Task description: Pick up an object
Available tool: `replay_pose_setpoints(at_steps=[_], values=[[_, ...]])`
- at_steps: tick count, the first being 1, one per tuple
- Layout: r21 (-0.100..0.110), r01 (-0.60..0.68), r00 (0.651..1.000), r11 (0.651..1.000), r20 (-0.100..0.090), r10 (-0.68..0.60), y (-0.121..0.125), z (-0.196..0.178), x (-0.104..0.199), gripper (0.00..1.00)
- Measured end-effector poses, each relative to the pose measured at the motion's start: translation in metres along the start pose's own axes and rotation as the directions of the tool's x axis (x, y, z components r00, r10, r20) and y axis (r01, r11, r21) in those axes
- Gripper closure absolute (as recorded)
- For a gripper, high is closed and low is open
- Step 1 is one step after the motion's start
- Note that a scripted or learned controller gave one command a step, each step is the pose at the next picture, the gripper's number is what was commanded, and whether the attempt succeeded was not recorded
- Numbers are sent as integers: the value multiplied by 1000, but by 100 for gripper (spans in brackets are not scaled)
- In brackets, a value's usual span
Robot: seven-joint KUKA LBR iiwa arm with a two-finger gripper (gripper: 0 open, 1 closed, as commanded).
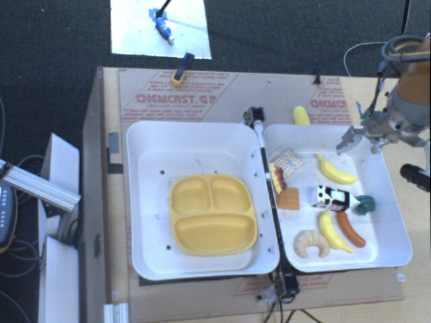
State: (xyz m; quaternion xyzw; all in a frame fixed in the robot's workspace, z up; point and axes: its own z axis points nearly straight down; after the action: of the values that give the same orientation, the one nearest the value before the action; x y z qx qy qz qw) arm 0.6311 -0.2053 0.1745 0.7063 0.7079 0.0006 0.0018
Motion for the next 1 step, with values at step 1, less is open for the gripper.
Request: replay_pose_setpoints(at_steps=[1], values=[[3,1,1000,1000,-2,-1,-10,91,25,0]])
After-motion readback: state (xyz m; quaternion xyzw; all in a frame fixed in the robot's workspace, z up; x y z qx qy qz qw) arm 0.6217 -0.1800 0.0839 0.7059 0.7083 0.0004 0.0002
